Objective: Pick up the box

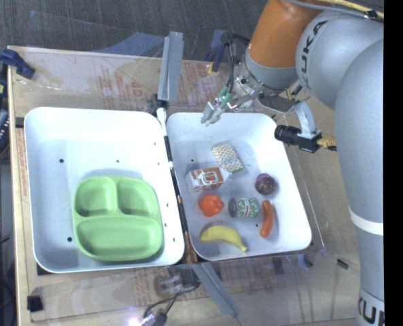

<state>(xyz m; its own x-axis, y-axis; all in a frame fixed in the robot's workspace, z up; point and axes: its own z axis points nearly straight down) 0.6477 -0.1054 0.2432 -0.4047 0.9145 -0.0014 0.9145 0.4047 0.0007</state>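
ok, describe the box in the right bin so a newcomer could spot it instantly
Look in the right bin, the one full of toy food. The box lies near its middle-left, just above the orange pepper and below-left of the checkered packet. It is the only brown-and-white carton among rounded items.

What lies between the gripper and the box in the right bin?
In the camera view, only bare white bin floor lies between the gripper and the box.
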